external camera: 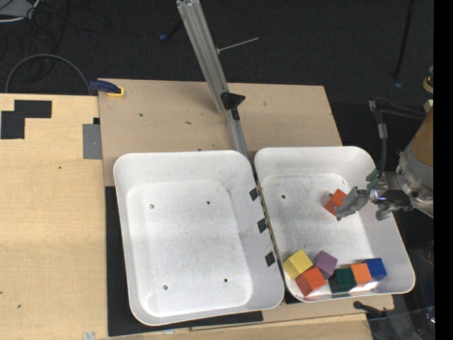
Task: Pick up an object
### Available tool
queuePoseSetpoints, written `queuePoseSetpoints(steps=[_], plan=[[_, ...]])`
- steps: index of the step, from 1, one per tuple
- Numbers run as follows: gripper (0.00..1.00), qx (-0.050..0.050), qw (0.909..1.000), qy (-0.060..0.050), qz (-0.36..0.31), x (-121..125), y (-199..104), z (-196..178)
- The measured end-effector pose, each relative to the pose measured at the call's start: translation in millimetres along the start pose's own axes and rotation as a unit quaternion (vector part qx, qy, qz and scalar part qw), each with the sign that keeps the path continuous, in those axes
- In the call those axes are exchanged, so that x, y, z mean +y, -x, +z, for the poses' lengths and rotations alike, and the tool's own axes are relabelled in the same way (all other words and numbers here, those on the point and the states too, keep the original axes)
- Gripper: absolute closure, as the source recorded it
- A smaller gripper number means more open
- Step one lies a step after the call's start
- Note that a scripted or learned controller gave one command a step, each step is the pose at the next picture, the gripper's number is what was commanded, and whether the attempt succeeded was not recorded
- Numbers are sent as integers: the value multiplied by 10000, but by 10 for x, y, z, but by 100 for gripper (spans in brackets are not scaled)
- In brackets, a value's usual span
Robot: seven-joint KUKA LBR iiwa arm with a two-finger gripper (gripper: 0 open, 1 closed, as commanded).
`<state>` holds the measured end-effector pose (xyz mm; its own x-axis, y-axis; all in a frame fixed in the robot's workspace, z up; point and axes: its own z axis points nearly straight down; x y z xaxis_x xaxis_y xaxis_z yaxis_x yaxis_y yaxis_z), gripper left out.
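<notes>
Wooden counter (283, 112) carrying two shallow white bins side by side. Left bin (141, 183) toward the counter's left and near edge; right bin (311, 161) touching it along a shared rim, reaching the counter's right edge. Slanted aluminium rail (205, 55) crossing the counter's far edge down toward the seam between the bins. Grey arm (417, 176) entering over the right bin's right rim. Hand (348, 205) low over the middle-right of the right bin, fingers clamped on a small orange-red block (335, 201), seen pinched at its right side. Along the right bin's near rim, a huddle of blocks: yellow (298, 262), red (310, 280), purple (325, 262), green (343, 280), orange (362, 272), blue (376, 268).
</notes>
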<state>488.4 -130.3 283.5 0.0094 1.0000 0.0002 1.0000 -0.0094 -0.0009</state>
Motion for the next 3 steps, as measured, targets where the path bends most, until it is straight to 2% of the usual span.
queuePoseSetpoints(steps=[1,2,3], plan=[[100,2,10000,-3,7,3,6,-94],[100,20,10000,-59,-70,10,-885,982],[0,1,10000,-11,-2,24,-832,937]])
